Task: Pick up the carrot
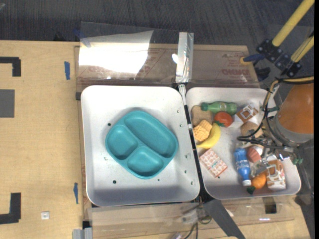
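Observation:
The carrot is a small orange piece with a green tip, lying near the front edge of the right bin. It sits between a blue bottle and a white and orange carton. My gripper hangs low over this front right corner, just behind the carrot. Dark cables and the wrist cover part of the items under it. The orange band of the arm is above the bin's right wall. I see nothing lifted off the bin floor.
The right bin is crowded: green bottle, tomato, banana, waffle, pink carton, small carton, a brown item. The left bin holds a teal divided plate.

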`<state>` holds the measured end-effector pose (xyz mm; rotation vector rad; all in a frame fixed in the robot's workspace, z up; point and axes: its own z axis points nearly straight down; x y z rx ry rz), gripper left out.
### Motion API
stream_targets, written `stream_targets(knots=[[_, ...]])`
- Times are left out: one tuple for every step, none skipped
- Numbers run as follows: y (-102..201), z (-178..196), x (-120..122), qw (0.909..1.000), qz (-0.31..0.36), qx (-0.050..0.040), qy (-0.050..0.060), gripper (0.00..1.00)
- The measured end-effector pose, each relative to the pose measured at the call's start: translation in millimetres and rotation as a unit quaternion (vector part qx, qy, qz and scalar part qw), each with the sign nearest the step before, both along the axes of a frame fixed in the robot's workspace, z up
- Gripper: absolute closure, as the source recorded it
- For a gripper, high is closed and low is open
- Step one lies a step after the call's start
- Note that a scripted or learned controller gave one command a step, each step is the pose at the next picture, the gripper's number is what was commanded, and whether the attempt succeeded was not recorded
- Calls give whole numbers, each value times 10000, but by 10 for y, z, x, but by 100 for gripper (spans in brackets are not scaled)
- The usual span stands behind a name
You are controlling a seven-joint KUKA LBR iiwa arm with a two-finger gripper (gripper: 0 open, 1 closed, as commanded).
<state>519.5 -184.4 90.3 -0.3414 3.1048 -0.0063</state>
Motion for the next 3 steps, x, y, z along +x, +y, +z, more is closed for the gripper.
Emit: stream_targets(knots=[[370,-1,-224,9988,-494,5,10,0],[262,3,-263,9995,-312,1,-15,0],[86,7,-260,9994,342,-19,-42,0]])
